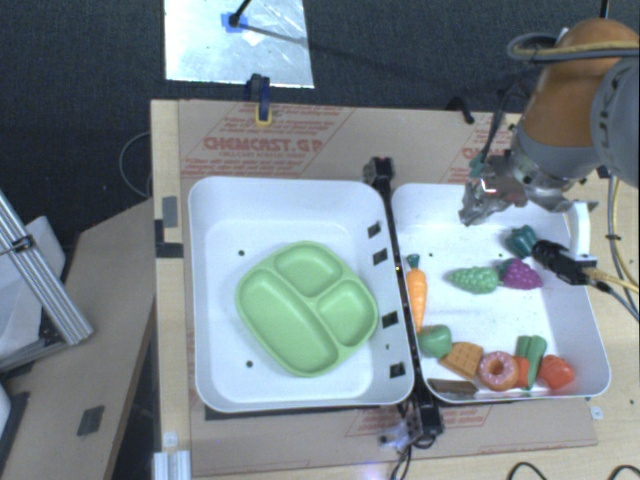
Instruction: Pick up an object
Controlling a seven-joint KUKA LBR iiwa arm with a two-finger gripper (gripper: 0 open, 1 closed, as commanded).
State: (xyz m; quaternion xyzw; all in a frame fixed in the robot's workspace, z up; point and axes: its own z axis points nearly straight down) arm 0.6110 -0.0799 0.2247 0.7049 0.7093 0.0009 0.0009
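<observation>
The right bin (pixel 440 218) holds several toy foods. An orange carrot (pixel 416 290) lies by its left wall. A bumpy green piece (pixel 476 279), purple grapes (pixel 521 274) and a teal piece (pixel 521 238) sit mid-bin. Along the front lie a green pepper (pixel 434 341), a tan waffle (pixel 463 358), a pink donut (pixel 497 369), a green stick-shaped piece (pixel 531 349) and a red tomato (pixel 557 372). My gripper (pixel 483 206) hangs over the bin's far part, left of the teal piece, with nothing visibly in it.
The left bin (pixel 220 228) holds a green divided plate (pixel 305 308). A black divider clamp (pixel 380 173) sits between the bins at the back. A black and white part of the wrist (pixel 562 258) juts out near the grapes.
</observation>
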